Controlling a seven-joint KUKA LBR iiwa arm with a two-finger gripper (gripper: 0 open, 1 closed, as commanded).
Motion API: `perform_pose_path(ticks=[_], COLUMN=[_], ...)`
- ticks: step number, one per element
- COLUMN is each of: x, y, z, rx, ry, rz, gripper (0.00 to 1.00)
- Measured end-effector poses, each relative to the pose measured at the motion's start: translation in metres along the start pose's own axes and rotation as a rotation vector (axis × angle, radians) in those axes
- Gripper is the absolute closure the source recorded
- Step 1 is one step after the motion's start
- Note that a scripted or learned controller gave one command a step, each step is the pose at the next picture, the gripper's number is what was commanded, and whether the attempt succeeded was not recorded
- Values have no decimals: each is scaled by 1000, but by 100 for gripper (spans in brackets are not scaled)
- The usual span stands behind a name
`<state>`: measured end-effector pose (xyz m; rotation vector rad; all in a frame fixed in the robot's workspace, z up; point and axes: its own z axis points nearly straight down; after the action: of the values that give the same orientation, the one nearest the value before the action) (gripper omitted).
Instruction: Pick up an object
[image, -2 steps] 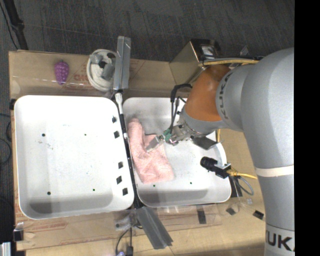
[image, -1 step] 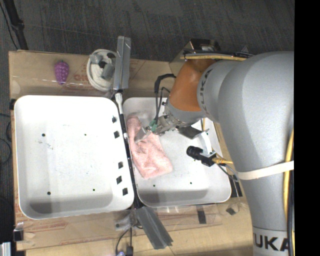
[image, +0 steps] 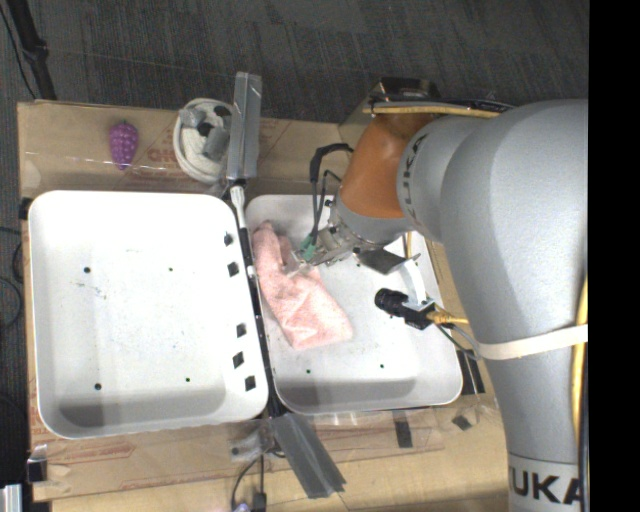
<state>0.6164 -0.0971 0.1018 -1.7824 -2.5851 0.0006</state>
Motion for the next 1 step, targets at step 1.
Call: perform_pose_path(ticks=[1], x=[0], y=[0], z=[0], rx=[0], ry=[-1], rz=[0], gripper=[0])
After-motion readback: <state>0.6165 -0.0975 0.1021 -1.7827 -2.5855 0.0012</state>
